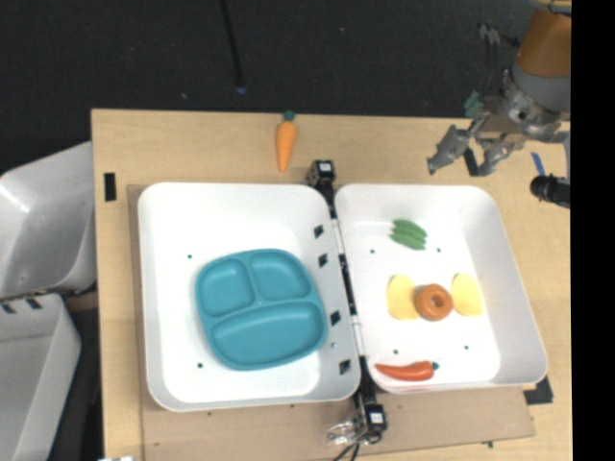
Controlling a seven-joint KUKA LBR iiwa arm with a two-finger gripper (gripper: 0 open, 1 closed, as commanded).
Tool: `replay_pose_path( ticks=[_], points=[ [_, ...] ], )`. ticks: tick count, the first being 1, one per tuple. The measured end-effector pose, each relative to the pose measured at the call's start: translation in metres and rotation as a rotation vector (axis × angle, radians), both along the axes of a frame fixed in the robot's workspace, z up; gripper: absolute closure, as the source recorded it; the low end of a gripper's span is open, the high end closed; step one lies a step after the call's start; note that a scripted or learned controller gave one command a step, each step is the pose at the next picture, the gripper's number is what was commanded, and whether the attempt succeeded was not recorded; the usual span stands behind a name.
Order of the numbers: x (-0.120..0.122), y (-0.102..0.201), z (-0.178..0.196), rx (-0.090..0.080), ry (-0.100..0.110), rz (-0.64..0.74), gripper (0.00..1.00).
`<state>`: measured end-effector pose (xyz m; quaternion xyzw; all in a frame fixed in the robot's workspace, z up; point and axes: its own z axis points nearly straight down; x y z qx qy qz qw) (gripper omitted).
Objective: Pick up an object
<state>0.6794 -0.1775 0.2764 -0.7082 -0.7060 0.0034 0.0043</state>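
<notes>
My gripper (459,161) hangs above the bench just beyond the far edge of the right bin (480,205), its two fingers spread open with nothing between them. In the right bin lie a green pod (409,233), a yellow piece (402,297), an orange ring (434,302) resting between it and a second yellow piece (468,294), and a red chili pepper (405,371) at the near edge. All of them lie well below and nearer than the gripper.
The left bin (163,257) holds a blue divided plate (259,306). An orange carrot (285,141) lies on the bench behind the left bin. A small black clip (321,172) sits at the far end of the seam between the bins.
</notes>
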Motion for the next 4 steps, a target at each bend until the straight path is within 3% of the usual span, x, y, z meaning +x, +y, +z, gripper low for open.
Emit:
replay_pose_path(
  ticks=[1,3,4],
  points=[
    [0.002,0.001,0.009,-0.003,-0.012,0.004,0.00],
    [0.008,0.011,-0.082,-0.004,-0.009,0.007,0.00],
    [0.009,0.009,-0.145,-0.003,-0.007,0.008,0.00]
  ],
)
